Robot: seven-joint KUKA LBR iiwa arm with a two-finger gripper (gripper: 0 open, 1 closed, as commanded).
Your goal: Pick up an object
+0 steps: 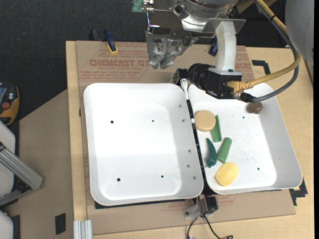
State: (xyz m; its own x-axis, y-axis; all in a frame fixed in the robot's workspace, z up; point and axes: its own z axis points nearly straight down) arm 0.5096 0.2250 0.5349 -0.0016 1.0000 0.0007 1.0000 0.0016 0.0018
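While my end effector [163, 54] hangs above the far edge of the counter [124, 59], over the cardboard sheet with red lettering and beyond the rims of both bins, I cannot tell how wide it stands or whether anything is in it; the grey metal below my wrist is too blurred to read, so I judge the pick not yet made.

Nearest to it, just toward the camera, is the far rim of the left bin [134, 143], whose floor offers nothing to pick up. Everything worth taking lies down and to the right of my end effector, in the right bin [264, 148]: a tan disc [204, 120] close to the divide between the bins, a green stick [217, 129] touching its right side, two more green sticks [218, 152] below that, one darker and one lighter, lying together, and a yellow lump [227, 174] nearest the camera. A small brown piece [254, 108] sits apart, at the far side under the yellow hose [279, 81].

To do this well I would go for the yellow lump, since it lies clear of the sticks and of the bin wall. I would travel across while high, centre over it, come straight down with room on both sides, then close and lift slowly
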